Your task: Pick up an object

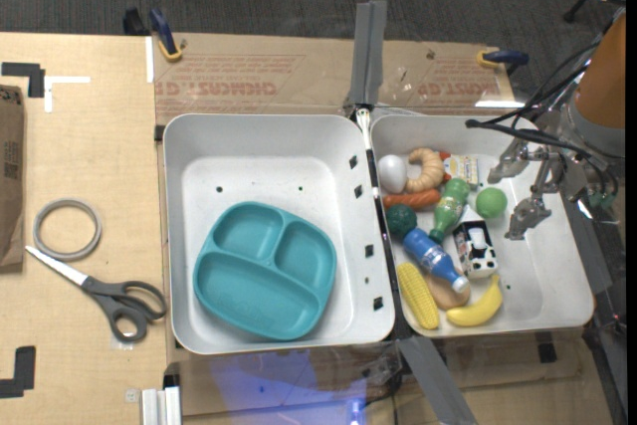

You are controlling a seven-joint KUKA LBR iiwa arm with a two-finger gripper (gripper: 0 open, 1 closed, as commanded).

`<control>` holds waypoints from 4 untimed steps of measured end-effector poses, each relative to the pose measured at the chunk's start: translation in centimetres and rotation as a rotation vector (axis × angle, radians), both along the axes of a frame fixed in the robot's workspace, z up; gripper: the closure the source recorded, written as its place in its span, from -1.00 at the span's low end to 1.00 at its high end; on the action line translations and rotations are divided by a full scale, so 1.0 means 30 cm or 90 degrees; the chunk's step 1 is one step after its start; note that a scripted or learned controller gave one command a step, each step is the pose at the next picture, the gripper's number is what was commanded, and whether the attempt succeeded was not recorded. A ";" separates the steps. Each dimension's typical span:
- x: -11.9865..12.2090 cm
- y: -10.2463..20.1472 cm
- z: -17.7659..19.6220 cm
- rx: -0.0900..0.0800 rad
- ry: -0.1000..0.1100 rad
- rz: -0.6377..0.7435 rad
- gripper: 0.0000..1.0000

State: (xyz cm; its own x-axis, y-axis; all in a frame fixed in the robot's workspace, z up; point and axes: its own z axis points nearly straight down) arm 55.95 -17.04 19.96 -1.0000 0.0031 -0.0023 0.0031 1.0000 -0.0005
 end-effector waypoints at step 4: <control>-0.219 0.223 -0.308 -0.005 -0.030 -0.089 -1.00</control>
